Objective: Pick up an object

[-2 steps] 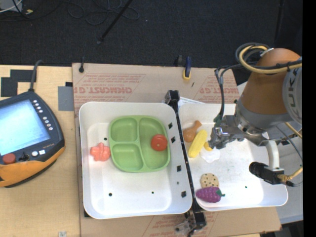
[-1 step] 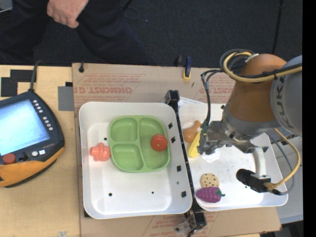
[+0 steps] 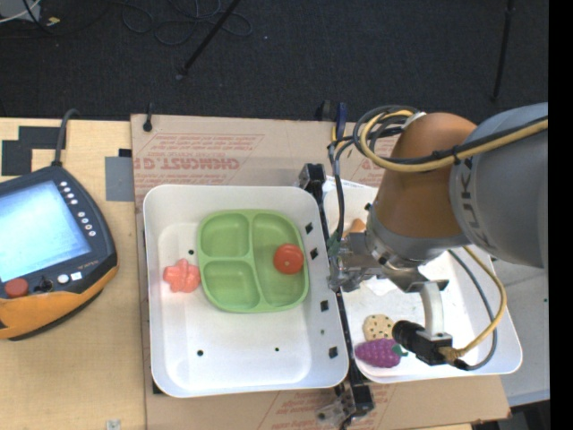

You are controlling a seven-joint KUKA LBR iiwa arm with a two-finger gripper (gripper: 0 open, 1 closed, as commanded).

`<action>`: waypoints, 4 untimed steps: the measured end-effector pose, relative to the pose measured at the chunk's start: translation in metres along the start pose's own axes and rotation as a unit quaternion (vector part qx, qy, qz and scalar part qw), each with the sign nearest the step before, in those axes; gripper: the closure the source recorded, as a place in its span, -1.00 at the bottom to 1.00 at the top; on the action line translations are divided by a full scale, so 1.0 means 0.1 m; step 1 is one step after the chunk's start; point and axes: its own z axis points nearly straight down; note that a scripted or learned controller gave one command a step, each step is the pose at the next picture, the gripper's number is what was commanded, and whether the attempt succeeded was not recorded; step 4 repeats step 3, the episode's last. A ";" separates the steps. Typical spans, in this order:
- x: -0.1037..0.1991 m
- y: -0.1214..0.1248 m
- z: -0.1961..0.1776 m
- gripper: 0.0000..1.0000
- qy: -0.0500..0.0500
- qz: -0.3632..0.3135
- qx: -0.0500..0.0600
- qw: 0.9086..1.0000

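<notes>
Over the right bin [image 3: 501, 352], the gripper [image 3: 345, 271] hangs low at its 9 o'clock wall; its opening I cannot tell. Purple grapes [image 3: 379, 354] and a cookie [image 3: 377, 327] lie near 6 o'clock; descend squarely, clear of the wall.

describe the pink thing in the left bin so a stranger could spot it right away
Start at the left white bin and find the green divided tray lying in it. The pink toy sits just outside the tray's left edge, on the bin floor, lumpy and salmon-coloured, unlike the red ball inside the tray.
</notes>
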 end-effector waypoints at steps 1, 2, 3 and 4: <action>0.50 -0.14 0.06 1.00 0.000 0.000 0.000 1.000; 0.64 -0.21 0.04 1.00 -0.001 0.001 0.000 1.000; 0.69 -0.29 -0.08 1.00 -0.001 0.001 -0.001 1.000; 0.69 -0.29 -0.08 1.00 -0.001 0.001 -0.001 1.000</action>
